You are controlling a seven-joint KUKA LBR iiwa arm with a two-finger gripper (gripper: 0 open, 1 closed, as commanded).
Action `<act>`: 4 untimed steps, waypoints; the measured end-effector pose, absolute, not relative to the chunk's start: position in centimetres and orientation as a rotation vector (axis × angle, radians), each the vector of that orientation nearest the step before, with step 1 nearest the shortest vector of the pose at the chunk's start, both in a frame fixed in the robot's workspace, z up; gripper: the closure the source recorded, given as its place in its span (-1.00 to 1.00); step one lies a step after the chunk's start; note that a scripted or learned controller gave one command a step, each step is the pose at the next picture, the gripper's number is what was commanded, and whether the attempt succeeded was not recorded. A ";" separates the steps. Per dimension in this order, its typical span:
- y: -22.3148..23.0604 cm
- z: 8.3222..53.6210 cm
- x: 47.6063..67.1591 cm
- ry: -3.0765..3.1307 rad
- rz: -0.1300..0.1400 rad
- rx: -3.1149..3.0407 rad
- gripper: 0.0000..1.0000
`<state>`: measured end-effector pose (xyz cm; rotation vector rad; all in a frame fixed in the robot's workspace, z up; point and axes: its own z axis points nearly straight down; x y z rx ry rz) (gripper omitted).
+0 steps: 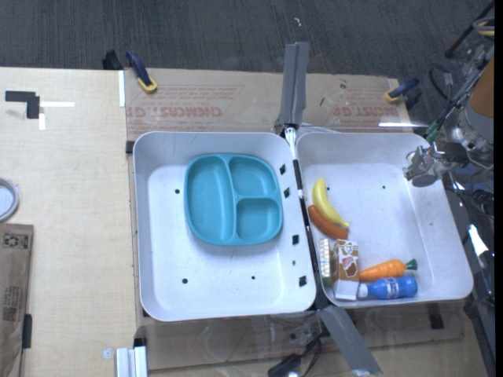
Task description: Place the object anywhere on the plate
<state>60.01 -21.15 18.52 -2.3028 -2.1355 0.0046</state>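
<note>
While gripper (422, 167) hangs over right bin (440, 234) rim, finger gap prob. unreadable; can't tell; banana (327, 203) apart.

The blue plate (233, 199) lay in the left bin (157, 289) with bare white floor all round it, widest toward 6 o'clock. In the right bin (440, 234), the banana (328, 203), sausage (328, 222), carton (346, 260), carrot (383, 269) and bottle (391, 288) crowded the 7 o'clock corner; the 12-to-3 o'clock floor stood open. The raised rims between the bins barred a low crossing.
</note>
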 end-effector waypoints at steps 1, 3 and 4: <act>-20.5 14.5 58.0 -1.878 0.003 -2.516 1.00; -9.9 9.2 63.9 -1.937 0.003 -2.472 1.00; -12.2 11.0 63.1 -1.932 0.002 -2.478 1.00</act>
